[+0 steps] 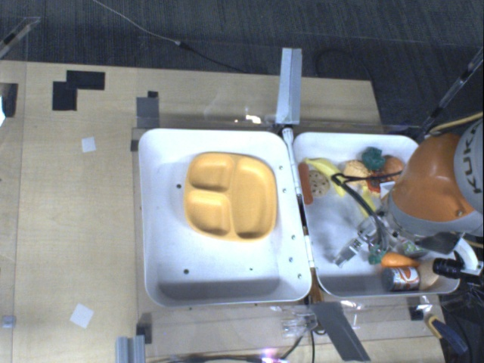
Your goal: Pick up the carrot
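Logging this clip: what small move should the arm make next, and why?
Probably a short shift toward the near right corner of the right bin. The pincer sits low over bare floor, while the carrot lies just to its right, beside a can. It looks apart from the carrot, so it should centre over it before closing.

You're looking at a KUKA iiwa arm (442, 184) with a broad, rounded orange band, glossy under the lights, and a grey shell beside it carrying part of dark lettering. Below the band sits a grey ring, then bare metallic wrist hardware.
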Robot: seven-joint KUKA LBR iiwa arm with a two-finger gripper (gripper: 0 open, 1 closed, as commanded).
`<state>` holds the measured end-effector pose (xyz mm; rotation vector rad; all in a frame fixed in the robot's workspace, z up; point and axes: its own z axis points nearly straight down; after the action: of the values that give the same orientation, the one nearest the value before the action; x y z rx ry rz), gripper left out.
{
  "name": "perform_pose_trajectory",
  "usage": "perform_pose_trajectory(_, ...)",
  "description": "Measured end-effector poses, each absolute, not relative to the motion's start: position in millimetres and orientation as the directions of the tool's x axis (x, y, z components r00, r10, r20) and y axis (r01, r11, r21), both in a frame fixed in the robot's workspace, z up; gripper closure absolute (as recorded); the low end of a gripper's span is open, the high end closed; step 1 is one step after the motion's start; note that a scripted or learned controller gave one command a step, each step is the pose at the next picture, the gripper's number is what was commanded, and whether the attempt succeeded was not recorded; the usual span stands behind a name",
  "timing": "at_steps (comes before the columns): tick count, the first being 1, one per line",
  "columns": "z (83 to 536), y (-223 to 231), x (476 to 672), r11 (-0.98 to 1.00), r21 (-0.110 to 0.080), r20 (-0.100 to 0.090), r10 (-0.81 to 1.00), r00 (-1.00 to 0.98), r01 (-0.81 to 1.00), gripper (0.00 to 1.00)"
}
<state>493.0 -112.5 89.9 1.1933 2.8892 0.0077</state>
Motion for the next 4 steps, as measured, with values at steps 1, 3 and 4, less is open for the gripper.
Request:
perform_pose_trajectory(1,102,-111,496.7,0.714,0.016,-0.019,0.7,-0.714,0.7,1.0)
perform_pose_trajectory(3,164,-155,510.3,0.706,0.005,-0.008,0.708,-0.706,0.708,1.0)
perform_pose_trajectory(4,163,-154,510.0,0.706,0.004,-0.007,0.708,-0.706,0.708,0.0)
